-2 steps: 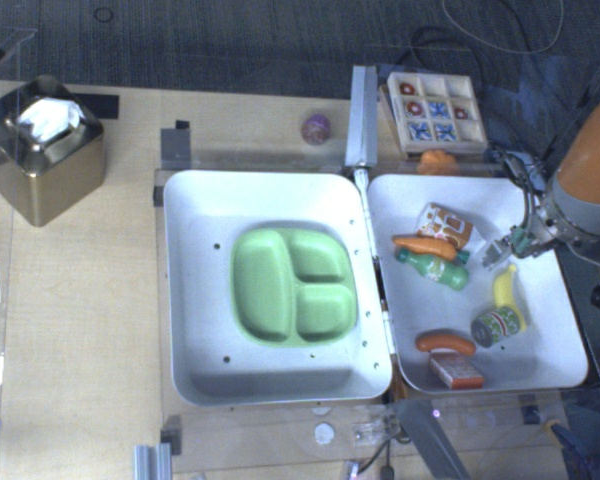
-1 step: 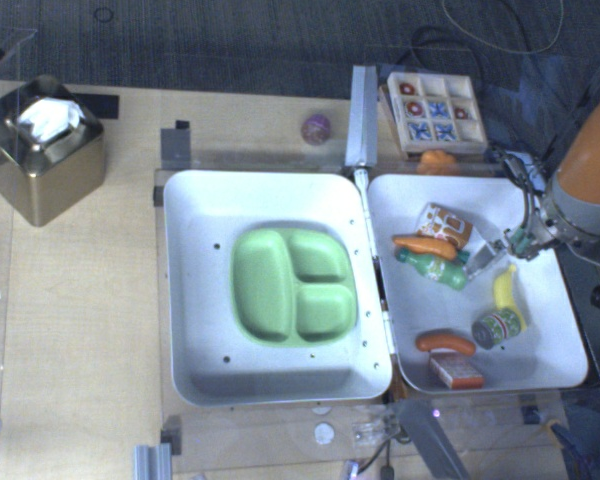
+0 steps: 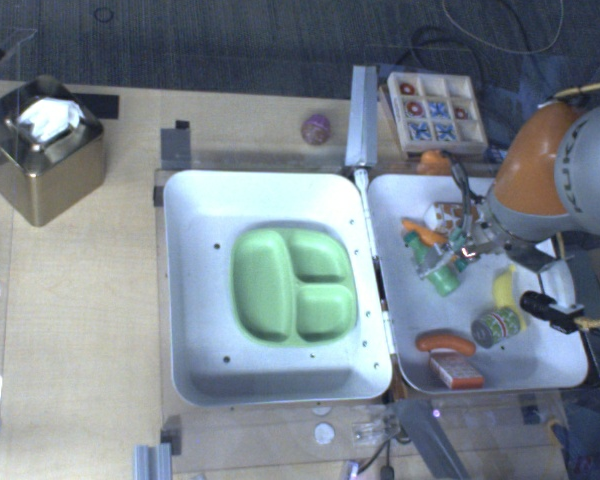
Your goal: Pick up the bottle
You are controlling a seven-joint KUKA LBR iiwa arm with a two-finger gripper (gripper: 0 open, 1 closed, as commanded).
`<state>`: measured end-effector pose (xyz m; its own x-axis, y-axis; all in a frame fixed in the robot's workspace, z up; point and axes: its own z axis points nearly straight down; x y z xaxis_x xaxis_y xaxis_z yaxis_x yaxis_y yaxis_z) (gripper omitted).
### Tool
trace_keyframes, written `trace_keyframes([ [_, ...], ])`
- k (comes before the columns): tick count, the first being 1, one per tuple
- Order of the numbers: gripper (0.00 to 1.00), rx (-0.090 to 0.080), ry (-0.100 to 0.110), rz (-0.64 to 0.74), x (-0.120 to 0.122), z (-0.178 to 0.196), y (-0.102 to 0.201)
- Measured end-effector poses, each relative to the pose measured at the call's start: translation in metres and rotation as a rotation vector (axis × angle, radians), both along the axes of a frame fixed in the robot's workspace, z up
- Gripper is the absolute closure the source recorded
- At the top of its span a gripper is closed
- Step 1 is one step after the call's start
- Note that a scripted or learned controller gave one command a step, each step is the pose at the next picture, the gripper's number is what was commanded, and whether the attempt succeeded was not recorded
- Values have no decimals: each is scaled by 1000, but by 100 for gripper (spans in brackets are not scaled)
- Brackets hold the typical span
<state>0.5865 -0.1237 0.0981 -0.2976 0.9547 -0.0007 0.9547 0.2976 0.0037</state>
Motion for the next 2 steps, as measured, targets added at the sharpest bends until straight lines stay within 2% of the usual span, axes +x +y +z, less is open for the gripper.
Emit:
trace_keyframes([
  [1, 100, -1, -6, 7, 2, 12, 1],
  [2, 100, -2, -10, -21, 4, 203, 73],
])
